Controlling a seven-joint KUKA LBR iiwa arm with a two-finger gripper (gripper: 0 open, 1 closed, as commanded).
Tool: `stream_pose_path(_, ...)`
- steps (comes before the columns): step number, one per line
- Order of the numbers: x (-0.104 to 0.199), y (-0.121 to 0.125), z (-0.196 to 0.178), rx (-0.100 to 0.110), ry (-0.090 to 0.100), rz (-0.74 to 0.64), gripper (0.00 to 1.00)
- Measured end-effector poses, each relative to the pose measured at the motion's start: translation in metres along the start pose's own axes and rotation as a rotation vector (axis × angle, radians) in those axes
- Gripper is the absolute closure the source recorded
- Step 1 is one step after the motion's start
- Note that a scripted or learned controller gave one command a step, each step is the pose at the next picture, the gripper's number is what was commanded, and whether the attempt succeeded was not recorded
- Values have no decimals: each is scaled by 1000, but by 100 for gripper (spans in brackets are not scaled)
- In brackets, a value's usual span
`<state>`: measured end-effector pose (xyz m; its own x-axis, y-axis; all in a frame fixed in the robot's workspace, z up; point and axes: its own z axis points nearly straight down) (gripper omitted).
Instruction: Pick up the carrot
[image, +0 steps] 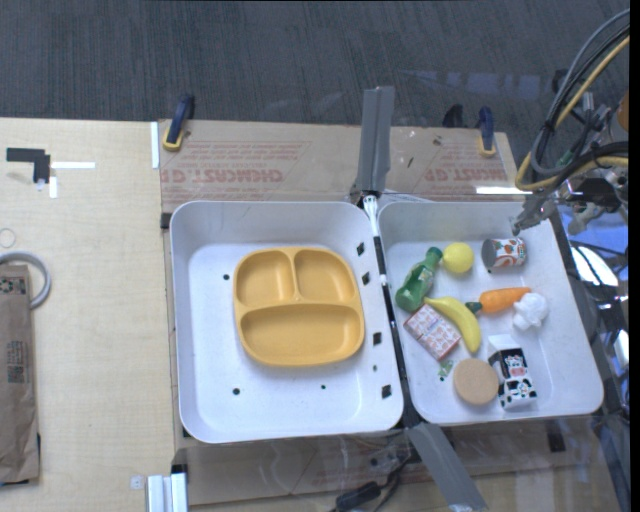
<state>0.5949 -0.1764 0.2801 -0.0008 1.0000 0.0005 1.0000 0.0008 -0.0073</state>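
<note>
- We see the carrot (503, 297) lying untouched in the right bin (585, 340), between can (505, 252) and banana (455, 316).
- Our tool (527, 217) hovers near the bin's far corner; its grip we cannot tell.
- The whole pick remains.

A dark grey carpeted floor (300, 55) runs along the far side. The pale wood worktop (90, 260) fills the left, with a cardboard sheet (270, 165) clamped at its far edge by blue clamps (180, 120). Light is even and soft.
</note>
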Motion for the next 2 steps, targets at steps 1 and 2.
stream_pose_path(1,19,14,124,-1,0,-274,0)
stream_pose_path(2,45,1,115,-1,-1,-172,0)
